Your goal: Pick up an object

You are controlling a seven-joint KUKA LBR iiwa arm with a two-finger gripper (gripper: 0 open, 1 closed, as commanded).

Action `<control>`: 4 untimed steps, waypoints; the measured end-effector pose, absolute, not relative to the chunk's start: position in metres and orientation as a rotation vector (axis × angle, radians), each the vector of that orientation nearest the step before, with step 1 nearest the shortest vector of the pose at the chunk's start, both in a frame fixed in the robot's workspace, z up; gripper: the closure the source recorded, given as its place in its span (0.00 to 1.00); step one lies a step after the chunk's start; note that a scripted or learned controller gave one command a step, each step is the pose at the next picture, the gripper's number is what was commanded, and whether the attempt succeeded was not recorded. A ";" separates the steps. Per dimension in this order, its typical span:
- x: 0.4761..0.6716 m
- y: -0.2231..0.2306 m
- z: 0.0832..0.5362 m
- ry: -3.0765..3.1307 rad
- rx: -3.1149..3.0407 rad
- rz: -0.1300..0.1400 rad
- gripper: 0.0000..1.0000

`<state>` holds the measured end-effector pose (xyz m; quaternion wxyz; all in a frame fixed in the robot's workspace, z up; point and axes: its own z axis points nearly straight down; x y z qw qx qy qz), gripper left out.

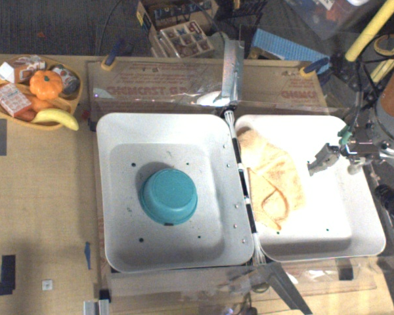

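A teal bowl (169, 195) lies upside down in the middle of the left bin (118, 133). A crumpled pale yellow cloth (273, 182) is spread over the left half of the right bin (361, 231), touching its left wall. My gripper (335, 162) hangs over the right bin's upper right part, to the right of the cloth and apart from it. Its fingers (320, 159) stand open with nothing between them.
A basket (0, 100) with a banana, a small pumpkin and boxed goods sits at the bench's far left. Cardboard and a plastic sheet (184, 87) line the back edge behind the bins. Cables and the arm's body crowd the right side.
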<state>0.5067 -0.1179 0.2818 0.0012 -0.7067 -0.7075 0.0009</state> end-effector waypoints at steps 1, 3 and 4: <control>0.493 -0.104 0.113 -2.355 -2.073 0.003 0.00; 0.529 -0.109 0.099 -2.313 -2.137 -0.010 1.00; 0.585 -0.071 0.183 -2.441 -1.975 0.003 1.00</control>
